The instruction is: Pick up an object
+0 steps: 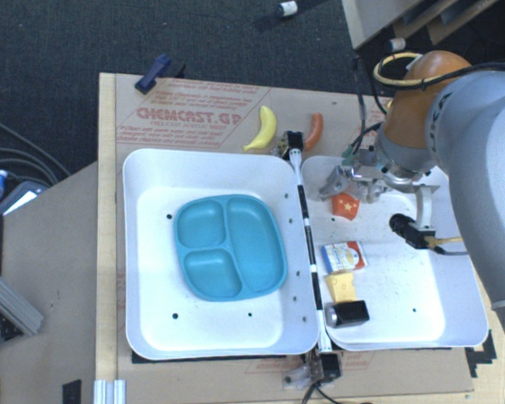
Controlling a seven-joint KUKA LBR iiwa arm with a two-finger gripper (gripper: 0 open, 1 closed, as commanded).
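Observation:
My gripper (353, 188) hangs over the far left part of the right bin (424, 323), with its fingers spread open. Just in front of and below it lies a small red cube (346, 207) with a pale mark on top; it is not held. Nearer the front, along the bin's left side, lie a small white, blue and red carton (344, 257), a yellow block (342, 286) and a black block (351, 313).
A blue divided plate (230, 246) lies in the left bin (151, 191). Beyond the bins, a yellow banana (261, 129) and an orange chili-shaped toy (313, 131) rest on the bench. A ridge (306, 234) separates the bins. The arm covers the right bin's far right.

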